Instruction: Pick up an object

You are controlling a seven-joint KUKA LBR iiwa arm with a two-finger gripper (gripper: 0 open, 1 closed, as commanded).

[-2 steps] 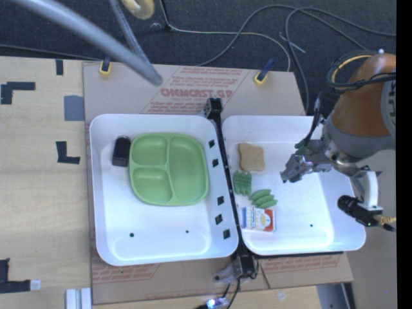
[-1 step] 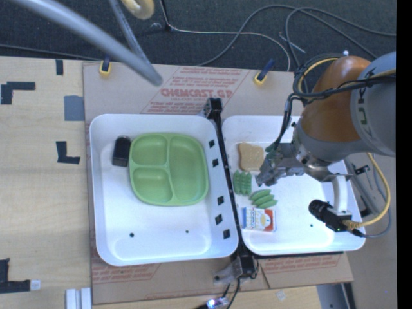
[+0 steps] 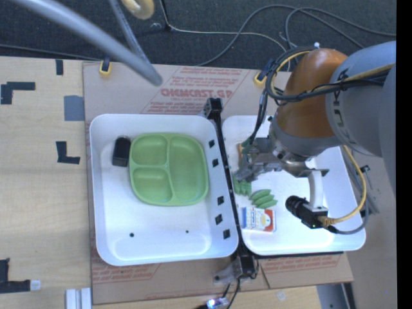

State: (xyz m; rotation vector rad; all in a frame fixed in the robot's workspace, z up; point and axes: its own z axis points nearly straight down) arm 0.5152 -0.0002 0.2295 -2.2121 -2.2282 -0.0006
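Observation:
The grey arm with its orange band [image 3: 312, 92] reaches into the right bin [image 3: 335, 237] from the right. My gripper [image 3: 247, 171] points down at the bin's left side, close to the divider. Just below it lie green pea pods [image 3: 257, 197] and another green piece [image 3: 241, 187] on the bin floor, right beside the gripper tip. A small white and red carton [image 3: 259, 219] lies flat in front of the pods. Whether anything is held cannot be made out, because the wrist hides much of the gripper.
The left bin [image 3: 109, 224] holds a green divided plate [image 3: 168, 169] with a small black block [image 3: 121, 151] at its left. A black camera unit [image 3: 302, 211] with a yellow cable hangs off the wrist. Cables trail behind the bins.

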